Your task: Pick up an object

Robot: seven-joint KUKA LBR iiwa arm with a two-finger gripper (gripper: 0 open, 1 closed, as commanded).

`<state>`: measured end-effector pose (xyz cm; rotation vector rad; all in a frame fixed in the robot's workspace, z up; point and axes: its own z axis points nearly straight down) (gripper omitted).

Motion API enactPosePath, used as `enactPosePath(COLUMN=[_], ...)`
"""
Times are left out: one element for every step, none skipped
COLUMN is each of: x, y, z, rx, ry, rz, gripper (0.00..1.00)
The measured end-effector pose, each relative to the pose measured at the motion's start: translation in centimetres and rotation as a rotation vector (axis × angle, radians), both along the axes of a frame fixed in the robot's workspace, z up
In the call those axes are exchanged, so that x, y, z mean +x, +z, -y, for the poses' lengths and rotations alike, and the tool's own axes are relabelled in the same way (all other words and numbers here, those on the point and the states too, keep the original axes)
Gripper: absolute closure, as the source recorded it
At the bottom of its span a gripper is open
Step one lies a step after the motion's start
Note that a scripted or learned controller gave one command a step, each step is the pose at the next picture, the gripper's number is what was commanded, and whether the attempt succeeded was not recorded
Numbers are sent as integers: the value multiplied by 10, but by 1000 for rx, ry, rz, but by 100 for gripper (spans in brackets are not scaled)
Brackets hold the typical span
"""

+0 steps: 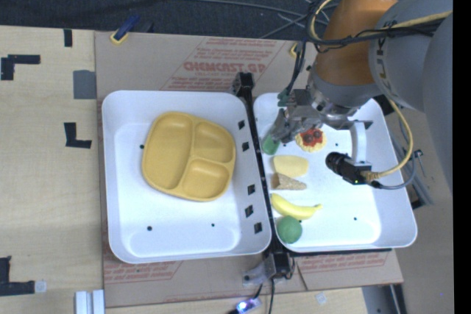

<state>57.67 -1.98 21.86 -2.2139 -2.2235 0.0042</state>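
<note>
1. In the right bin (383, 228), near its upper left corner, you see the gripper (288, 130) reaching down from the grey arm (412, 40) with its orange band (353, 33).
2. You cannot tell whether the fingers are spread or pressed together; they are dark and blurred against the bin wall, and nothing shows clearly between them.
3. Just below the gripper tip lies a small green piece (270, 146), close against the bin's left wall; whether the gripper touches it you cannot tell.
4. Just right of the gripper sits a small red-topped pastry (311, 138), resting on the bin floor.
5. Below these you find a pale yellow wedge (291, 165), and touching its lower edge a tan slice (288, 183).
6. Further down lies a banana (294, 207), and just beneath it a green round fruit (290, 230), near the bin's lower left corner.
7. A black cylindrical part (344, 165) with a cable hangs over the middle of the right bin.
8. In the left bin (125, 232) a yellow divided plate (189, 155) lies flat, well apart from the gripper.
9. Both bins rest on a cardboard sheet (213, 66) on the table (44, 187).
</note>
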Motion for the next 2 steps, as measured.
enactPosePath(x=[-28,-59], y=[9,10], z=[-46,-94], rx=[1,0], ry=[2,2], rz=[1,0], gripper=[100,100])
